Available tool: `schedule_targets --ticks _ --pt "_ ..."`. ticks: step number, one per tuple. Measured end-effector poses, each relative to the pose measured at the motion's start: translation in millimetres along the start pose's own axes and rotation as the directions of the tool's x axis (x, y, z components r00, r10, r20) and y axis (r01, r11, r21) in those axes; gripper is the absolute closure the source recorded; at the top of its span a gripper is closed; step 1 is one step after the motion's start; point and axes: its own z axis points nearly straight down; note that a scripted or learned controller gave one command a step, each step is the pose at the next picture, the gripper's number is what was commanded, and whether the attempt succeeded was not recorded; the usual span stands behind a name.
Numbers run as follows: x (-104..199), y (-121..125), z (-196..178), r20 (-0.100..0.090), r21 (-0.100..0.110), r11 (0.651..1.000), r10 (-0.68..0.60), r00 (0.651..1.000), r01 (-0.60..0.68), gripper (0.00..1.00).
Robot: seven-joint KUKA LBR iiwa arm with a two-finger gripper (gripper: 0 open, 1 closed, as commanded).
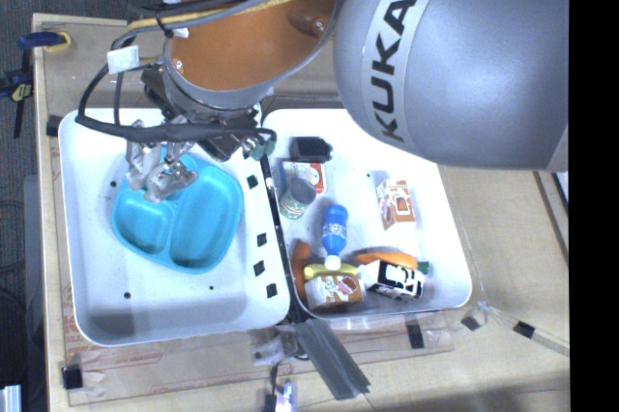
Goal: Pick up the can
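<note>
The can (299, 189) is in the right bin (450, 236), up near that bin's top left corner, close to the wall where the two bins meet. It looks like it lies tipped, with its grey round end facing the camera and its red and white label behind that. Its long way seems to run up and down the picture, but it is small and I can't be sure.

Just above the can is a little black box (310, 149). Below it is a blue bottle (335, 228) with a white cap. Farther down there is a pile of things: a yellow and brown bottle (334, 286), an orange thing (385, 258) and a black and white carton (398, 279). A small orange and white pack (397, 203) lies alone to the right.

The gripper (162, 176) is not over the can. It is in the left bin (87, 207), down over the top left edge of a blue tray (198, 221) with two hollows. Its metal fingers are a shiny tangle, and I can't tell if they are wide or closed. I can't see anything held in them.

So the can lies to the right of the gripper, across the wall between the bins. I think the pick has not started. To get the can, the gripper would need to lift up, cross over that wall, and come down on the can. It would have to turn so its fingers close across the can's round sides. The black box and the blue bottle are close by, so it could bump them.
</note>
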Motion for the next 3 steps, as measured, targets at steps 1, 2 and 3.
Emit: schedule_targets --ticks 1,2,3 --pt "27.7 17.9 119.9 -0.004 -0.001 0.972 0.235 0.972 -0.235 1.00" --pt "13.6 45.9 203.4 -0.004 -0.004 0.970 -0.245 0.970 0.245 1.00" --pt "37.9 37.2 256.5 -0.001 -0.006 0.640 -0.768 0.640 0.768 1.00"
